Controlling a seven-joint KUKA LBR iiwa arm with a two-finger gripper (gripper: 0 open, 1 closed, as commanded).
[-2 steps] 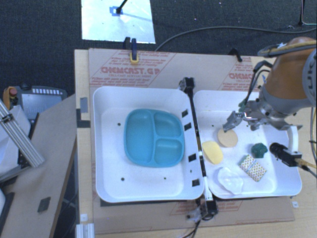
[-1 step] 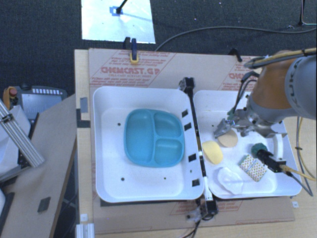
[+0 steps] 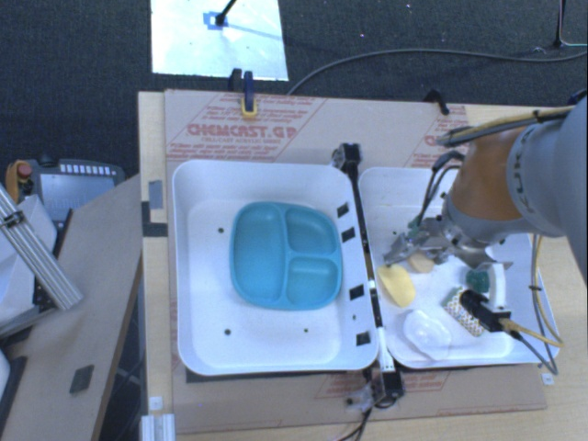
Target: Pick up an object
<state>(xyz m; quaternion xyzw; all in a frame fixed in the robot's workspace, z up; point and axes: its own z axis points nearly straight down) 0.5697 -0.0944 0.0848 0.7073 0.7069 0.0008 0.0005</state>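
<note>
Pick apparently not yet done: gripper (image 3: 411, 243) low in the right bin (image 3: 395, 184), just above the yellow object (image 3: 398, 286) lying on the bin floor, finger state impossible to tell, lifting left to do.

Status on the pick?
Gripper low in right bin, nothing visibly held. Yellow object just below it. Clear piece, patterned block nearby.
</note>
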